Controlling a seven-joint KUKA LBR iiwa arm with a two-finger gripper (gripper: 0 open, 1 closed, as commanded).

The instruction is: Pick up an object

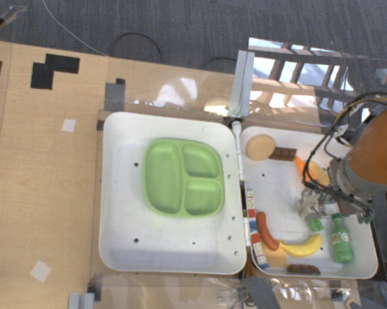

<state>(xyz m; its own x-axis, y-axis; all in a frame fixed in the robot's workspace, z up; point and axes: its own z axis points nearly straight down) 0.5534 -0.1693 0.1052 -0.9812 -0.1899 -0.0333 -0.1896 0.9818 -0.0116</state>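
Seen from above the bench (35,190), two white bins sit side by side. The left bin (115,244) holds a green tray (182,178) with three compartments, lying flat near the middle.

The arm (382,150), its orange band uppermost, reaches in from the right over the right bin (278,185). Its gripper (315,209) hangs low over the bin's right half, just above a small green piece (316,224). Whether the gripper touches that piece cannot be told, and cables and metal parts hide how the gripper is set, so nothing can be called held.

A green bottle (340,240) lies just right of the gripper, near the bin's right wall. A banana (302,247) curves along the lower part of the bin, below the gripper. A red sausage (266,231) lies to the banana's left, with a yellow block (275,258) under its lower end. A brown bar (303,268) rests by the front wall. At the far side, a tan disc (261,147) sits in the left corner, a dark bar (284,154) just beside it. An orange piece (301,168) lies right of that bar, partly under the arm.
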